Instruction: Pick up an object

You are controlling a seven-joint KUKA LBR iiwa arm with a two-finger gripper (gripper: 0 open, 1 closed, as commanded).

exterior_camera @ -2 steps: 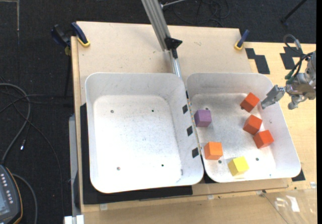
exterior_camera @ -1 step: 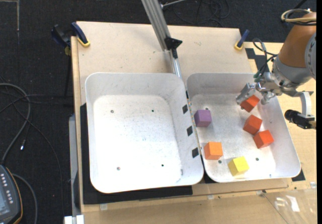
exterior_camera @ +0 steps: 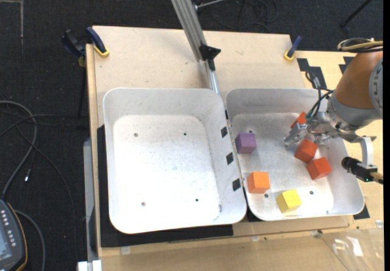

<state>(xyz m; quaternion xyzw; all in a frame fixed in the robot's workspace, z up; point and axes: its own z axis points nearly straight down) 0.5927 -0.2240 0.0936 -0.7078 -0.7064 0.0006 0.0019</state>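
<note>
Two shallow white bins sit side by side on the table (exterior_camera: 152,59). The left bin (exterior_camera: 122,105) shows only small dark specks on its floor. The right bin (exterior_camera: 262,102) holds the loose blocks. A purple block (exterior_camera: 246,142) lies toward that bin's left side, near the wall shared with the other bin. An orange block (exterior_camera: 258,182) sits nearer, and a yellow block (exterior_camera: 289,200) lies just to its right, close to the near wall. Two red blocks are on the right side: one red block (exterior_camera: 306,151) directly below the tool, and a second red block (exterior_camera: 319,168) touching it on the near right.

The arm (exterior_camera: 359,90) reaches in from the right, its orange band above the wrist. The tool (exterior_camera: 303,134) is low inside the right bin, just beside the upper red block, with another small orange-red piece (exterior_camera: 301,120) showing at its far side. Whether it is open or closed cannot be told from this angle, nor whether it grips anything.
</note>
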